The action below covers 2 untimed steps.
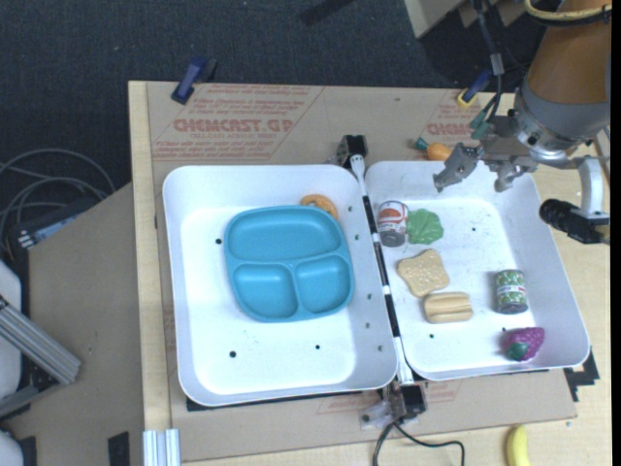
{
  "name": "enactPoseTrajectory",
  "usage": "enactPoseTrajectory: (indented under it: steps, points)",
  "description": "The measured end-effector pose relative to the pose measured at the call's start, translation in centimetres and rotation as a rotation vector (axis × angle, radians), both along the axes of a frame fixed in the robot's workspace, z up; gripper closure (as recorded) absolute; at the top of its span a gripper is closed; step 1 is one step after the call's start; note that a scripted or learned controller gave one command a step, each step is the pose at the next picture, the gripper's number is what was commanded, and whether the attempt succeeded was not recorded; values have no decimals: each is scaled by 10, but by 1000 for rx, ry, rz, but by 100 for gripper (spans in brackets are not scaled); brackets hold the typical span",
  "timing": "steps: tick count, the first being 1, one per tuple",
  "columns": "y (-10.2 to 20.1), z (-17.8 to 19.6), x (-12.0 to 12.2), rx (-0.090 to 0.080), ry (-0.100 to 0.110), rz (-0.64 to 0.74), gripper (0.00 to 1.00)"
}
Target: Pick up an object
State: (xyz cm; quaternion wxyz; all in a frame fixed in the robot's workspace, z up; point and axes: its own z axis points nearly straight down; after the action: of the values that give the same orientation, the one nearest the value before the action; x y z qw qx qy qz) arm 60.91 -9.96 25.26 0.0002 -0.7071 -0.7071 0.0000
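Two shallow white plastic bins sit side by side on a cardboard-covered bench, seen from above at a slant. The left bin (194, 260) holds a light blue plastic tray with three compartments (288, 262) at its centre, and a small orange-brown ring-shaped toy (318, 203) lies touching the tray's edge at about one o'clock.

The right bin (558, 289) holds six small toy foods. A small can with a red and white label (392, 223) stands at about ten o'clock in the bin, touching a green leafy piece (424, 226) just beside it. Near the centre lies a tan slice of toy bread (423, 272), with a tan bun-shaped block (447, 307) just below it at six o'clock. A green cylindrical can (509, 291) stands at about three o'clock, and a magenta strawberry with a green cap (522, 343) lies at about five o'clock.

The grey arm with an orange band reaches in from the upper right. Its two-finger gripper (481, 169) hovers over the right bin's rim at twelve o'clock, fingers spread wide apart, with nothing between them.
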Motion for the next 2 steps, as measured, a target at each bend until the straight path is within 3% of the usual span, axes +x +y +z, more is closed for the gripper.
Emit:
enactPoseTrajectory:
  steps: [1,2]
  points:
    - [-20,-119,-15,0,1,0,0]
    - [-2,-165,-32,-1,-7,-1,0]
